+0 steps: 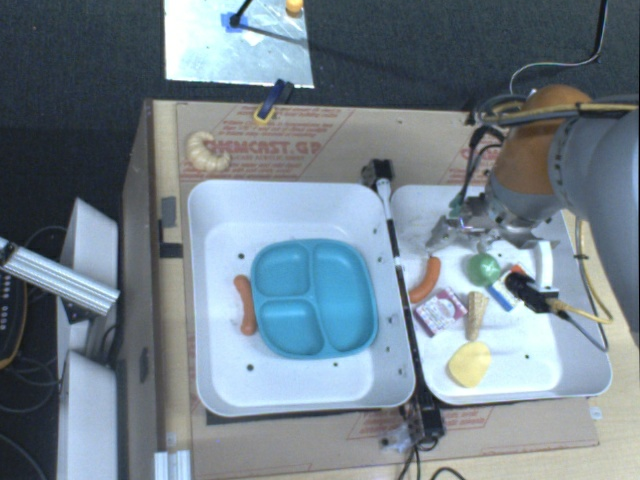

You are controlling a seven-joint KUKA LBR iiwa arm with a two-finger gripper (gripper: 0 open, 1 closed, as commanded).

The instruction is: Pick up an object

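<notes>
Cardboard-topped worktop [300,148]: claw [470,223], state unclear, hovers in right bin [585,368]; centre squarely over green ball [485,267] before closing.

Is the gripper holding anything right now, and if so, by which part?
Cannot be told. The gripper sits low in the right bin just above the green ball, but no object shows between its fingers.

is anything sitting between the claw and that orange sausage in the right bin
Nothing visible does. The claw hangs over bare bin floor just above the orange sausage; the pink packet and green ball lie off to the side.
</notes>
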